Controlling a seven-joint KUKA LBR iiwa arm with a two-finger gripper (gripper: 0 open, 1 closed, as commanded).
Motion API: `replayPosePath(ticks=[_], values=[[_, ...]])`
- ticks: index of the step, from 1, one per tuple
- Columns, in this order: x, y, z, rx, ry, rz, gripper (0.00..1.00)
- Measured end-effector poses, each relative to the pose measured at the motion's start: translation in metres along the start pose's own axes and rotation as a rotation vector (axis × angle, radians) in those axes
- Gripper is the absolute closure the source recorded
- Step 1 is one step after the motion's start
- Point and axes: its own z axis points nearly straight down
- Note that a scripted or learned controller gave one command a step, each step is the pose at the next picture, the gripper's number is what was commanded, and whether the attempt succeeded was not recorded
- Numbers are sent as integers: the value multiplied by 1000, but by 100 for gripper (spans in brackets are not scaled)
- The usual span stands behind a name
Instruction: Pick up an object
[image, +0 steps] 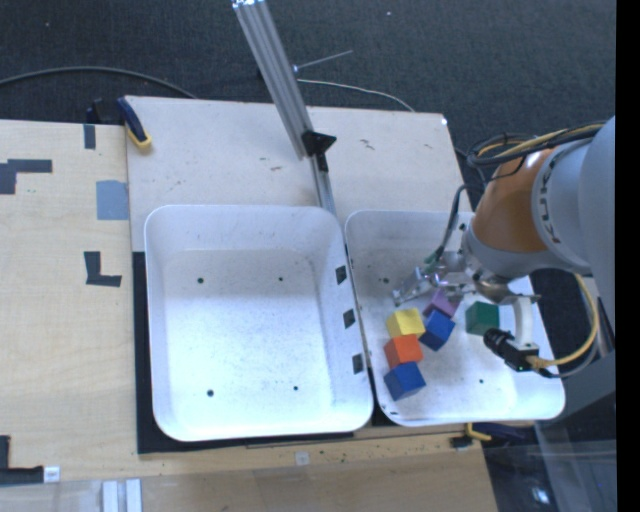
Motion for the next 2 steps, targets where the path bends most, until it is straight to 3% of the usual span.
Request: replayPosePath(ticks=[1, 2], values=[[-76, 22, 3, -8, 1, 0, 0], [4, -29, -51, 22, 12, -5, 0]])
